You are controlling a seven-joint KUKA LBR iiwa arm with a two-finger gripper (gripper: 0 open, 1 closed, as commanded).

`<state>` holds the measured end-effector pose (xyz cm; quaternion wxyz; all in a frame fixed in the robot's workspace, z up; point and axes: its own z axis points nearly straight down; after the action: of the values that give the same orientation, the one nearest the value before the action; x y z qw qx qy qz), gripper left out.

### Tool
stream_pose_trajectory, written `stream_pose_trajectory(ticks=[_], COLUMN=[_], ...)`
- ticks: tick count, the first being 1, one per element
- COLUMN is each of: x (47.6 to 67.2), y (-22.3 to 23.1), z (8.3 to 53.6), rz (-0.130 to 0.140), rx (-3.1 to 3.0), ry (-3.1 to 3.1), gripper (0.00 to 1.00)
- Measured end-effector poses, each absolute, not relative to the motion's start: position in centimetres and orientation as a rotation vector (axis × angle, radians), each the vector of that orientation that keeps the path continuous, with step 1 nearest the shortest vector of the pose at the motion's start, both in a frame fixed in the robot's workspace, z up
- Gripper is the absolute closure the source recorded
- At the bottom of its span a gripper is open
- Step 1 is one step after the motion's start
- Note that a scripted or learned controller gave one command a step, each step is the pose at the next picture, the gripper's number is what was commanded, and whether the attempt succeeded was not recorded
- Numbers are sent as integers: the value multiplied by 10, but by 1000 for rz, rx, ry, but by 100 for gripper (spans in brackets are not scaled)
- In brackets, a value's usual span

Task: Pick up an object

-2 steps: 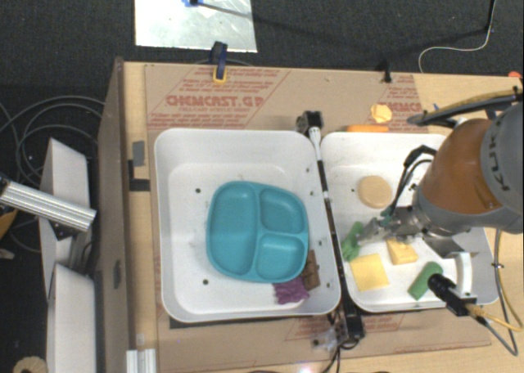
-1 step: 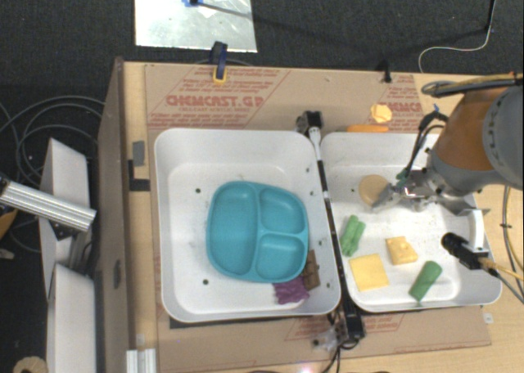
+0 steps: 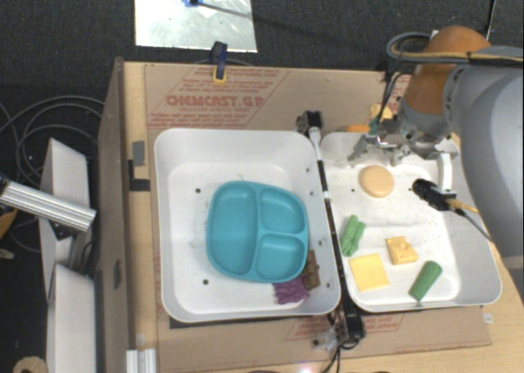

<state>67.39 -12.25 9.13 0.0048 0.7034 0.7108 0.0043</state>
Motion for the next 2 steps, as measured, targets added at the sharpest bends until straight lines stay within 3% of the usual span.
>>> stream_pose_trajectory(ticks=[1,2], x=[627,630], y=[-122,-122], z=[97,109], rz=[-1,5], rx=[2222,2213], ry=[2222,2223], gripper=[0,100])
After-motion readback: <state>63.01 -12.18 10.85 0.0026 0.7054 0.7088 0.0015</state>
